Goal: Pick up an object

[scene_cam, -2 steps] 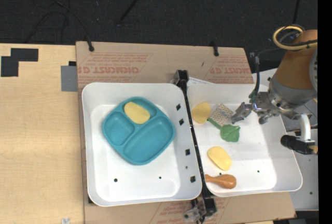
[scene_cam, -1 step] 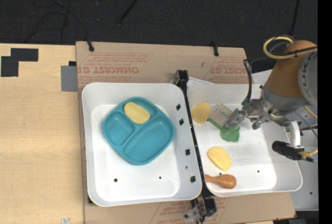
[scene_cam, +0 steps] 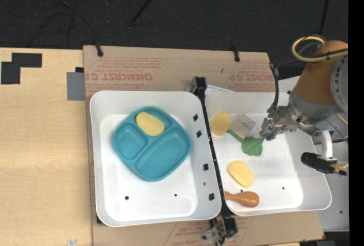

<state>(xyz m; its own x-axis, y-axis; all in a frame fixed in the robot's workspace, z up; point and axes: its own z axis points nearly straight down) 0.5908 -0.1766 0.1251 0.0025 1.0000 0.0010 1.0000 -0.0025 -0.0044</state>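
My gripper [scene_cam: 268, 130] hangs low over the right bin [scene_cam: 307, 196], at its upper middle. Just to its lower left a green leafy piece [scene_cam: 251, 146] lies on the bin floor, touching or nearly touching the gripper's tip. A speckled square pad [scene_cam: 244, 123] sits to the gripper's left, and beside that lies a yellow piece [scene_cam: 220, 123]. Another yellow oval piece [scene_cam: 240, 173] lies lower in the bin. A brown drumstick-shaped item [scene_cam: 243, 199] rests by the front wall.
The left bin [scene_cam: 105, 193] holds a teal divided plate [scene_cam: 152, 151] with a yellow piece [scene_cam: 150, 123] in its top compartment. A black divider bar [scene_cam: 207, 148] runs between the bins. The arm's grey body and orange band [scene_cam: 318, 82] stand over the right bin's far right corner.
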